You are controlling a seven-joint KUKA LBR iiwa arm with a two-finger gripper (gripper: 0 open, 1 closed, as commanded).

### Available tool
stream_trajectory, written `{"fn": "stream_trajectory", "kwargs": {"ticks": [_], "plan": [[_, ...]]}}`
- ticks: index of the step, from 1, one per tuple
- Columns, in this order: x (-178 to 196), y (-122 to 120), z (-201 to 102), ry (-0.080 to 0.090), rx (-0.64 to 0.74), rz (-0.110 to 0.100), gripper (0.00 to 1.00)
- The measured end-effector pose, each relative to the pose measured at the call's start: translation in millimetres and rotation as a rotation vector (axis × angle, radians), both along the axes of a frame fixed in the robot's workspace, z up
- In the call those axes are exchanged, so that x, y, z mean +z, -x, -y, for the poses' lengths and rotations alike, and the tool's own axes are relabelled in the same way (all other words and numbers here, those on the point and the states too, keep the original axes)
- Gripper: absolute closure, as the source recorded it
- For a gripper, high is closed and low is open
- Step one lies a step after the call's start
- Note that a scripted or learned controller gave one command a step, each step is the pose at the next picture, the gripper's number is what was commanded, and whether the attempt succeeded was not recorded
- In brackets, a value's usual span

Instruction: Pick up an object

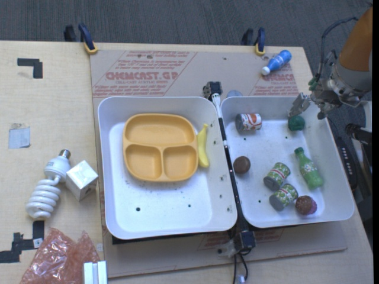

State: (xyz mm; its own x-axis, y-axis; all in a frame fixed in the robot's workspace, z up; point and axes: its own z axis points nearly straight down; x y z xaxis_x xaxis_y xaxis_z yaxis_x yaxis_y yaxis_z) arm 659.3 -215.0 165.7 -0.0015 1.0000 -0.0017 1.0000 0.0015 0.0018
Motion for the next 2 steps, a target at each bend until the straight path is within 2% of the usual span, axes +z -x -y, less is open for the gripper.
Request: {"fn": "stream_trajectory", "kwargs": {"ticks": [1,2], "plan": [[-73,3,-76,-0.001,0.001,-0.001,0.0],[8,97,5,-0.001,-0.002,-0.001,0.0]]}}
